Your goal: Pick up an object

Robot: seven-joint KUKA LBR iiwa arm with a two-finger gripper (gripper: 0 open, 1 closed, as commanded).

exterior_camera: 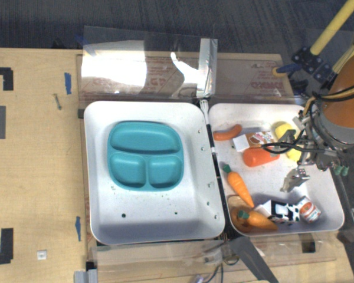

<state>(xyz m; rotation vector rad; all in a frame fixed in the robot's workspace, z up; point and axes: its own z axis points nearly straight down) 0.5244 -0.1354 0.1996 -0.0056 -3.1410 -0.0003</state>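
Toys (240,184) in the right white bin (333,202) on a wooden bench (29,187), jaws' state indiscernible.

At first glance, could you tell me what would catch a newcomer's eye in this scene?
The teal divided plate stands out first, lying alone in the middle of the left bin. Next comes the clutter of toy food in the right bin: an orange carrot near its left wall, a sausage at the top, a yellow piece beside the arm. The gripper hangs over that bin's right half.
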